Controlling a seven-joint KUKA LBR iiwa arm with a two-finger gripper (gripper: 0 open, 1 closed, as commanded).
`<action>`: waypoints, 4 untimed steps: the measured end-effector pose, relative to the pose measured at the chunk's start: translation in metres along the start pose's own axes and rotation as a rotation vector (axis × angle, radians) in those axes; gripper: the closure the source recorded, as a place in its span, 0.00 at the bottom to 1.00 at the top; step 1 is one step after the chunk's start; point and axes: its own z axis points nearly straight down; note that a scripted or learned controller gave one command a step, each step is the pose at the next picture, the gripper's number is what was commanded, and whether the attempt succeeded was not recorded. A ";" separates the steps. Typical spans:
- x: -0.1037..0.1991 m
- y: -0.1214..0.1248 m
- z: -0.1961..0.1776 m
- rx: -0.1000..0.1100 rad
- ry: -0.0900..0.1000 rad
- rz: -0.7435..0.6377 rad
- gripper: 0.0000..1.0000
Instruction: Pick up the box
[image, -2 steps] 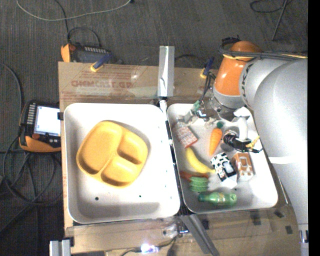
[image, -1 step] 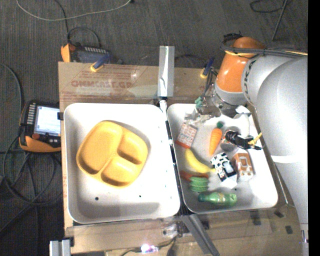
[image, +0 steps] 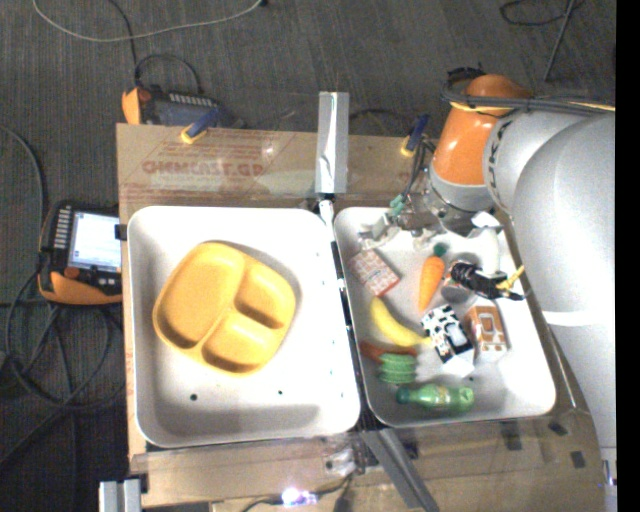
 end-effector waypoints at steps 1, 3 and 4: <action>0.008 -0.028 0.012 0.004 0.003 -0.011 0.00; 0.007 -0.026 0.000 0.000 0.002 -0.009 0.00; 0.010 -0.076 0.010 0.001 0.005 -0.092 0.00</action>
